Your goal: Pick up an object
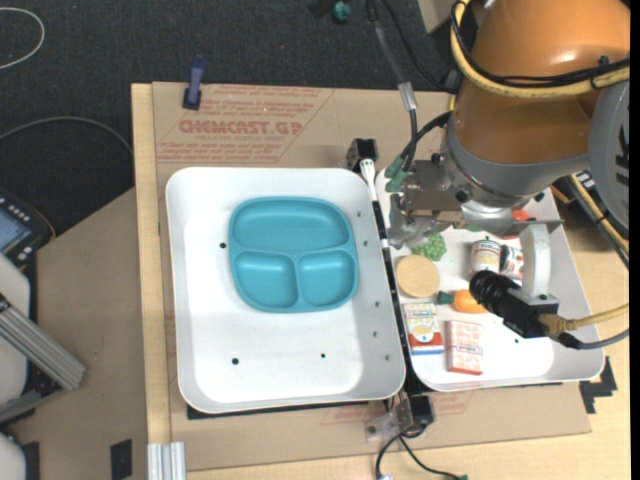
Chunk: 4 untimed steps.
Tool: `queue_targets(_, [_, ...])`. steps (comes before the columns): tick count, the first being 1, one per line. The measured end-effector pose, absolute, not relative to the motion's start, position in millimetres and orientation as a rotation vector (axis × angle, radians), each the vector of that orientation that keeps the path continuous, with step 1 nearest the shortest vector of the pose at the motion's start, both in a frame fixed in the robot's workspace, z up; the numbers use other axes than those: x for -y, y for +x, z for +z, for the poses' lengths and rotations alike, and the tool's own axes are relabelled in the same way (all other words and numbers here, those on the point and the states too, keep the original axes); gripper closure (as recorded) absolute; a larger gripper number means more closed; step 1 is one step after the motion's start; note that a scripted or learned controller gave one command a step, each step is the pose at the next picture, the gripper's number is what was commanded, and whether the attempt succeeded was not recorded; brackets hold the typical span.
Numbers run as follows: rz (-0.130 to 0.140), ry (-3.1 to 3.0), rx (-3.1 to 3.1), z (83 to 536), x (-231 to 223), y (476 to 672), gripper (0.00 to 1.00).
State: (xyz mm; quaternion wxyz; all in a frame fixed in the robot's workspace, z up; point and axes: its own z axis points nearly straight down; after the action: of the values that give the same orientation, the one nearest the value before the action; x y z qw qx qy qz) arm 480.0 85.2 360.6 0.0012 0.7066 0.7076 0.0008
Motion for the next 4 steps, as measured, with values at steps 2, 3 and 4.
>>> queue_targets(2, [0.015, 2.213, -2.225, 466, -179, 479.6, 1.0])
queue_targets(3, [-0.008, 2.229, -2.218, 423, -131, 479.0, 1.0])
queue_targets(4, [-0.012, 2.237, -2.21, 349, -23, 478.5, 1.0])
